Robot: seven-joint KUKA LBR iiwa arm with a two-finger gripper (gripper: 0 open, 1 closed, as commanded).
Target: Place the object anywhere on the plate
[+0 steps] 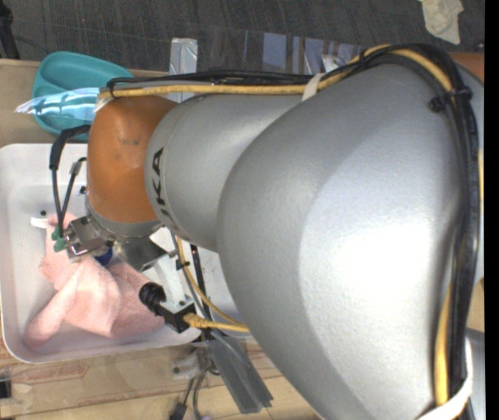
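- We saw the grey arm [337, 234] covering most of the white bin [9, 234].
- The tool [79, 239] sat above a pink cloth [83, 304]; we could not tell its state.

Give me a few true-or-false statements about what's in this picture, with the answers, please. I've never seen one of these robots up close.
1. The arm has an orange band near its wrist. True.
2. A pink cloth lies in the white bin. True.
3. The pink cloth lies on the floor outside the bin. False: it lies inside the bin, near its lower corner.
4. A teal object sits beyond the bin's top edge. True.
5. The arm is painted bright blue. False: it is grey.
6. The arm's wrist end is over the carpet. False: it is over the bin, just above the cloth.
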